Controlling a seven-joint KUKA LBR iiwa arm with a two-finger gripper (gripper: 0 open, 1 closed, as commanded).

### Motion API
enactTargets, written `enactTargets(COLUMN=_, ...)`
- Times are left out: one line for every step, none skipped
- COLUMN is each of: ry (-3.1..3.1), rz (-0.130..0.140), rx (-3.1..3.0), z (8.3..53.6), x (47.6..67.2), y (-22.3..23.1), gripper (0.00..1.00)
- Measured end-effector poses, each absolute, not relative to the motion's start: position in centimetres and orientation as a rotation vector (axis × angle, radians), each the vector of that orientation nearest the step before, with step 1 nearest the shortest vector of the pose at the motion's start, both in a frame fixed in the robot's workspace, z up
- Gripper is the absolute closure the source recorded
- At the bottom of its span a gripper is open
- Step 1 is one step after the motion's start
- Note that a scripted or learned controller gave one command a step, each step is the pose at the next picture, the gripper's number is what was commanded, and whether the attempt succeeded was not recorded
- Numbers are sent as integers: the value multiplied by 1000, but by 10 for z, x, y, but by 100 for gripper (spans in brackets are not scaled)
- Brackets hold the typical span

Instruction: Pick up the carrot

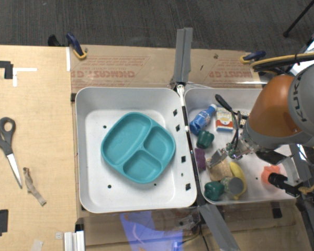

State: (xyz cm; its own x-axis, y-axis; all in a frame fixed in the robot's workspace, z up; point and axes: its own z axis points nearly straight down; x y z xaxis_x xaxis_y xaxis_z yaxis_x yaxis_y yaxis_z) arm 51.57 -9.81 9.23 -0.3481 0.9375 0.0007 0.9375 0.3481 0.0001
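The carrot [270, 171] is a small, light orange thing. It lies flat on the floor of the right bin [261, 195], near the bin's front wall and far over to the right. Part of it is hidden, so I cannot tell which way it points.

The divided plate [138, 148] is teal. The bottle [201, 119] is blue, and both bins [83, 156] are white.

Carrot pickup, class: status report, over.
Gripper low in right bin, amid toys. Carrot lies apart, near bin's right side. Yellow toy between them.
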Motion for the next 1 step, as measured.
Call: enactTargets(ry=-2578, rz=-3, rx=-1802, z=102, x=517, y=-100, gripper=100)
